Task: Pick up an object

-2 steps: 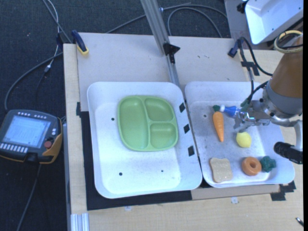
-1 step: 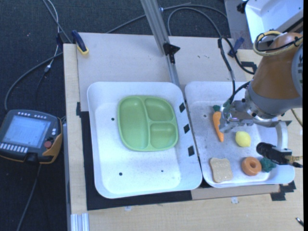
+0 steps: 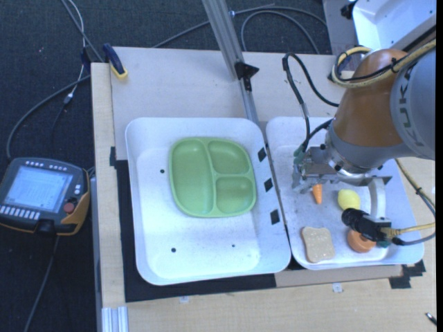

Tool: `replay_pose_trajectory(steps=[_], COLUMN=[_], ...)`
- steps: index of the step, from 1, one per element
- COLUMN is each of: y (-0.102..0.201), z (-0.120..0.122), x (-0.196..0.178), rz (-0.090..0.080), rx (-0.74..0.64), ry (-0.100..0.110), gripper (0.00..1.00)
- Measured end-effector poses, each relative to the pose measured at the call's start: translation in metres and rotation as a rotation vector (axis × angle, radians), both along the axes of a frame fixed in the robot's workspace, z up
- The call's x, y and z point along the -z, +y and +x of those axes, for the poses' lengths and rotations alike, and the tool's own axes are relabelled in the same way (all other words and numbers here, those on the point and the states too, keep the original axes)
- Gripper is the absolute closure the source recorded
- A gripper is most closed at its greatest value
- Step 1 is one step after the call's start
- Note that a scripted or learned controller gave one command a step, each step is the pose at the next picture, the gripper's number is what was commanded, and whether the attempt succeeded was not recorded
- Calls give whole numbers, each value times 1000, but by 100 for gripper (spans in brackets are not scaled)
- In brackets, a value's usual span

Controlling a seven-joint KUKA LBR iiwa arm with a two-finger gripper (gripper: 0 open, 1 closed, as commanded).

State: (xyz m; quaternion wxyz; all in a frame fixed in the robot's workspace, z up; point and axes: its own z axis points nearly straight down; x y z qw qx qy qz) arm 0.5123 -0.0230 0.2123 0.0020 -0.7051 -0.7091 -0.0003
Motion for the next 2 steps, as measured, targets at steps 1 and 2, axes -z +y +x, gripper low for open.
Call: replay_pose_trajectory(steps=[1, 2], y=[51, 102], z=[14, 11], x=[-11, -5], rz=[-1, -1], rx=[-1, -1], ry=[-4, 0], gripper=[100, 100])
